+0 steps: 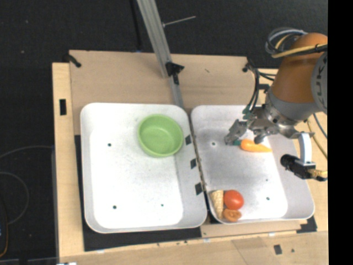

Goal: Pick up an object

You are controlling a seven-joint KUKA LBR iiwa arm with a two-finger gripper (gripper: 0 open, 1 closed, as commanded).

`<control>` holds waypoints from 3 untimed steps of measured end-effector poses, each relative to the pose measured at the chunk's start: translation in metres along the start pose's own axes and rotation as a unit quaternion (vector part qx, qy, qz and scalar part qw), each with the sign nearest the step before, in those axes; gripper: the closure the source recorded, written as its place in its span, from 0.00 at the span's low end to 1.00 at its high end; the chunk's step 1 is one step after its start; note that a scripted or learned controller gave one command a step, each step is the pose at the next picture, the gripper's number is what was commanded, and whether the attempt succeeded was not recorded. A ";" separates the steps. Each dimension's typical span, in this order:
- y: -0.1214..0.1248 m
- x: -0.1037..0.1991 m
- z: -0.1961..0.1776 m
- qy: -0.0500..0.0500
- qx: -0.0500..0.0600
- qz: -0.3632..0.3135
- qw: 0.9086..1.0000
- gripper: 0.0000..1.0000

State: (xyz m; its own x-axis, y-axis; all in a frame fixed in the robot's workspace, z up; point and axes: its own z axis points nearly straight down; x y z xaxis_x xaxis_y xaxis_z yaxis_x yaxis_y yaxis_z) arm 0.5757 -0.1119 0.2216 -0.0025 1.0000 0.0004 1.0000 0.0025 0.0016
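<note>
A small orange carrot-shaped piece [256, 146] lies on the floor of the right bin [242, 173], in its far half. My gripper [246, 138] hangs right over the piece's left end, open. The piece rests on the bin floor, beside and under the fingertips, not lifted. A red tomato [234, 199], a tan piece [217, 201] and a small brown-orange piece [231, 215] are bunched in the right bin's near left corner.
A green bowl [160, 135] stands in the far part of the left bin [121, 192]. A slanted metal post [157, 32] rises behind the bins. The arm's grey and orange body [298, 81] overhangs the right bin's far right corner.
</note>
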 end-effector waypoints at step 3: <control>0.002 -0.001 0.115 -0.001 0.003 0.002 1.000 0.00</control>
State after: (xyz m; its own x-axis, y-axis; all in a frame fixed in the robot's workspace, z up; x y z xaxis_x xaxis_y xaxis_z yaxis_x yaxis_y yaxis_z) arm 0.5775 -0.1124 0.1062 0.0015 1.0000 -0.0016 1.0000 -0.0015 -0.0045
